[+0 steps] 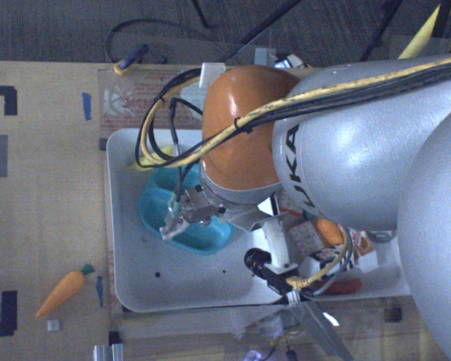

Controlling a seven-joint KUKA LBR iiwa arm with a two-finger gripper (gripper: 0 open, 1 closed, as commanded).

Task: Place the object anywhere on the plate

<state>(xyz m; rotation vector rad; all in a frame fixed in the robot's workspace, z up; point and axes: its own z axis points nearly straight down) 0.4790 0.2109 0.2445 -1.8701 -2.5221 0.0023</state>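
Camera view looks down on the arm [346, 141], whose gripper [173, 224] hangs low over a blue plate [207, 238] in the white bin [135, 277] left of centre. Its wrist blocks the sight, so I cannot tell whether it is apart, together or clamped on anything. Which thing is meant for the plate is not certain. The likeliest candidates lie right of centre, tucked under the arm: a rounded orange piece [329, 232] beside a small box [304, 239]. A toy carrot [60, 292] lies on the bench at lower left, outside the bin. The orange piece looks like light, stiff, smooth plastic, apt to slip, so I would grip it squarely across its middle with modest force.
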